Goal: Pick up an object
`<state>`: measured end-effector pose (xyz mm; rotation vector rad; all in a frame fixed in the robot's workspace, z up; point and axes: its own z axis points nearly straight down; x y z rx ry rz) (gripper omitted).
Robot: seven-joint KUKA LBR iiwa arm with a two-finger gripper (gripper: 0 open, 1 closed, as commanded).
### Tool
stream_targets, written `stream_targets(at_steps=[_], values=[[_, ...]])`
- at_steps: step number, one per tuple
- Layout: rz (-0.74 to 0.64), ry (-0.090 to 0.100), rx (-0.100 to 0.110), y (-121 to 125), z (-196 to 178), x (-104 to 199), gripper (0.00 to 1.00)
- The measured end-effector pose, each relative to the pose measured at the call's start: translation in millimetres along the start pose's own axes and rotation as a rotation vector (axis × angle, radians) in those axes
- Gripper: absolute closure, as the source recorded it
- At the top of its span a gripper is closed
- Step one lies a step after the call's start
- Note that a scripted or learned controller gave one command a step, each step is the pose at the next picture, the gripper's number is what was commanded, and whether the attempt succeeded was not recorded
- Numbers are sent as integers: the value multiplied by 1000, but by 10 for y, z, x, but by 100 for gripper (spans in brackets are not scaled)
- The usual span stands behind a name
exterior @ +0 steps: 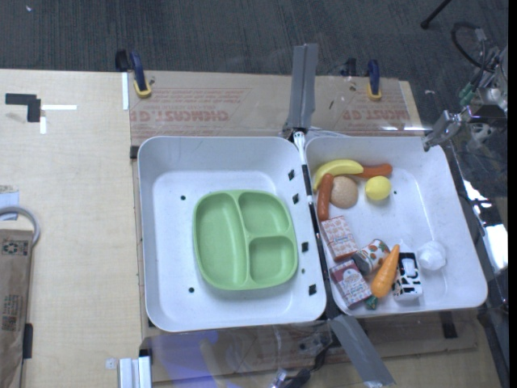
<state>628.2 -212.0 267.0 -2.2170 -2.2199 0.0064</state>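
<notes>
Clearly crowded in the right bin (pixel 432 208): banana (pixel 338 168), lemon (pixel 377 187), carrot (pixel 386 272) and small cartons (pixel 338 237) touching or just beside one another, well apart from the green divided plate (pixel 245 238) in the left bin (pixel 166 217). Gripper (pixel 443 130) near the right bin's far corner, wide or narrow impossible to tell. Likely to nudge a neighbour, pinch two at once, or slip off the round lemon and close on nothing.
</notes>
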Motion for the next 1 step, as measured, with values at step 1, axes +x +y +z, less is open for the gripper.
stream_targets(at_steps=[1], values=[[-128,0,0,207,1047,396,0]])
